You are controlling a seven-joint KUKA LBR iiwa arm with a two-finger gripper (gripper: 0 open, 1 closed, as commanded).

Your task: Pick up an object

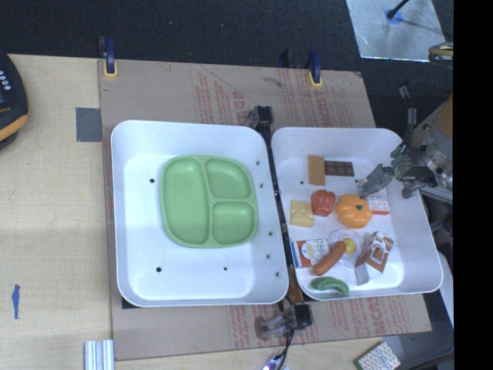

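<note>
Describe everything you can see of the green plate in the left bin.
The green plate is pale green, looks like smooth plastic, and has a rounded-square outline. Raised ridges split it into three compartments: one large one on the left side and two smaller ones on the right, one above the other. All three hold nothing. It lies flat, right side up, turned slightly, near the middle of the left bin, resting on the white floor. Nothing else touches it.

Left bin (pixel 123 206): green divided plate (pixel 208 200)
Right bin (pixel 420 241): toy foods, orange pumpkin (pixel 353 211), red pepper (pixel 323 202)
Gripper (pixel 379 179): over right bin's far edge
</note>
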